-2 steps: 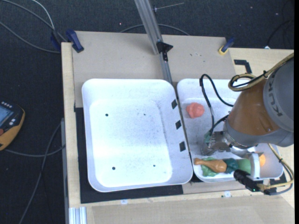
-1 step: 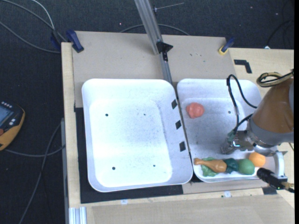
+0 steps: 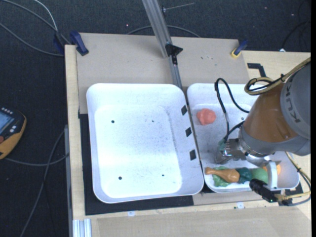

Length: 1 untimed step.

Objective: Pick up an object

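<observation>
Pink lump (image 3: 207, 116) lies alone in the right bin (image 3: 201, 141), toward the bin's 11 o'clock corner and clear of both walls. Gripper (image 3: 225, 153) hangs low over the same bin, at about 5 o'clock from the lump and apart from it. Jaws: seen from above and half masked by the wrist, so I cannot tell how wide they stand or whether they have hold of anything.

Tan drumstick toy (image 3: 219, 171) lies flat along the bin's 6 o'clock wall, close below the gripper at its 6 o'clock; contact uncertain. Green toy (image 3: 245, 175) touches the drumstick's 3 o'clock end and is partly tucked under the arm (image 3: 269, 125). The arm enters from 3 o'clock and covers that side of the bin.

Left bin (image 3: 98, 132) sits at 9 o'clock of the right one, rims meeting, with three black clips (image 3: 188, 131) along the seam. Its floor carries a few dark specks. Aluminium post (image 3: 157, 19) slants in from 12 o'clock to the head of the seam.
</observation>
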Motion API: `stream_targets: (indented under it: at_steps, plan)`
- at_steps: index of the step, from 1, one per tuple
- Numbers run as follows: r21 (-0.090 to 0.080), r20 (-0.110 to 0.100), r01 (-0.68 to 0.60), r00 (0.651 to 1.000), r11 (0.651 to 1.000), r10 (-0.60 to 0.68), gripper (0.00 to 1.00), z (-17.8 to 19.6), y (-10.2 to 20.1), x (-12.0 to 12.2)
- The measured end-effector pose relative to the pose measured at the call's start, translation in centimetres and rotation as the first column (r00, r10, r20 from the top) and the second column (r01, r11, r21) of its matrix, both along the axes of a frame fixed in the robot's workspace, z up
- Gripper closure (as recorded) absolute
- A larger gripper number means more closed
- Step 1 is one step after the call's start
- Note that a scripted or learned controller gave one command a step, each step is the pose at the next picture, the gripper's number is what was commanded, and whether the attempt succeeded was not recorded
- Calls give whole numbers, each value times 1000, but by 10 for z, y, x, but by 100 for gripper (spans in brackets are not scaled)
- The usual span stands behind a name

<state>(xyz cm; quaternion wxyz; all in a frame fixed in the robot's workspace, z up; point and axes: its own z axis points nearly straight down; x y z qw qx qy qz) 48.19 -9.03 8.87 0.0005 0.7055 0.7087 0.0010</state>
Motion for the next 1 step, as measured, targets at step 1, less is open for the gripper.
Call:
stream_targets:
  at_steps: [1]
  plan:
    - [-3, -2, 10, 1000, 1000, -10, 100, -1, -98, 1]
